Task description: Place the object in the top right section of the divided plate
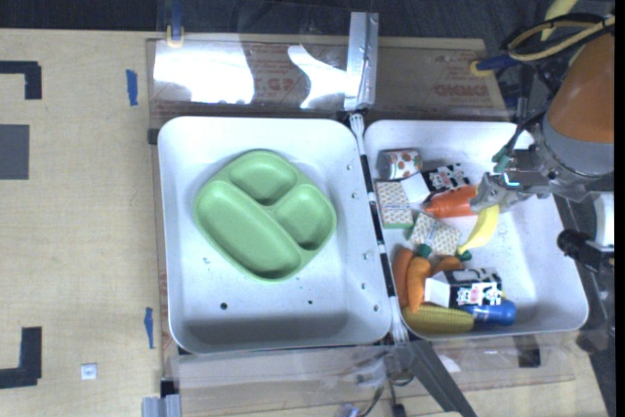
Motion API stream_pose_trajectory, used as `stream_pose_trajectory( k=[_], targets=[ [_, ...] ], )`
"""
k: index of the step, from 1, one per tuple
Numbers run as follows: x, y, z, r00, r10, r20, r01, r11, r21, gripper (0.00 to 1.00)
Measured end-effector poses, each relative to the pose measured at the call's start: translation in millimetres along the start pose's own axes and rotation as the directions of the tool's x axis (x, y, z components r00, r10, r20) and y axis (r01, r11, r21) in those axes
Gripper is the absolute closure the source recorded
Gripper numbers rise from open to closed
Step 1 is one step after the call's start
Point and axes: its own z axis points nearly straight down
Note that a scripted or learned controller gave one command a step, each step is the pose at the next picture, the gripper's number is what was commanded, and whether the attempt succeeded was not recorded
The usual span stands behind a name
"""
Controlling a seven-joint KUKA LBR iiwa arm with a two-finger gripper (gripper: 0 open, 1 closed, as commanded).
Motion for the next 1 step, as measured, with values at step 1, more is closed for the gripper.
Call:
stream_pose_trajectory(
  k=[1],
  targets=[
    [40.3,-53.6,62.6,0.965,-0.263,0.006,0.263,0.965,-0.017,1.00]
  ],
)
